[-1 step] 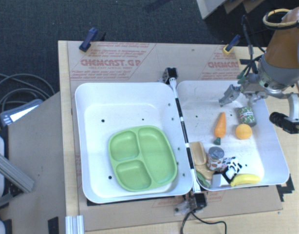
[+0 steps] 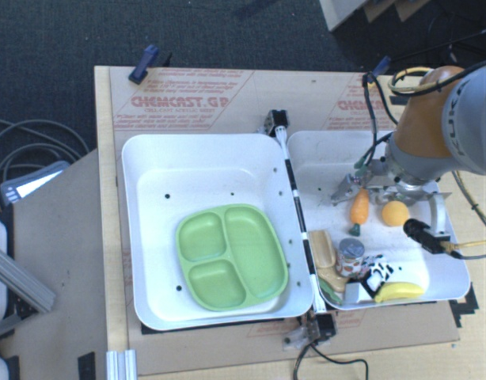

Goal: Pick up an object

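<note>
- Two bins sit side by side on the bench. The left bin holds a green divided plate. The right bin holds all the loose objects.
- Gripper position: over the rear half of the right bin, at the upper end of the carrot. Whether it touches the carrot cannot be told.
- Gripper opening: cannot be told from this view, because the wrist body hides it. No object is seen held.
- Likely target: the carrot, which lies roughly front to back with its green tip toward the front. The orange ball lies just beside it, toward the view's right.
- Risk, slip: the carrot tapers and looks smooth. Closing near the thick end may squeeze it out forward instead of securing it.
- Risk, neighbour contact: a descent slightly off toward the orange ball may nudge it. A round object rolls freely and may end up in the grasp path.
- Risk, empty closure: if the gripper closes above the carrot rather than around it, the lift comes up with nothing.
- Risk, clutter: the can, the wooden piece, the black-and-white item and the banana crowd the front of the right bin. A carrot pushed forward would probably lodge against the can, where a clean approach is harder.
- Risk, double pick: closing across both carrot and ball gives an unstable hold, and either may drop during the lift.
</note>
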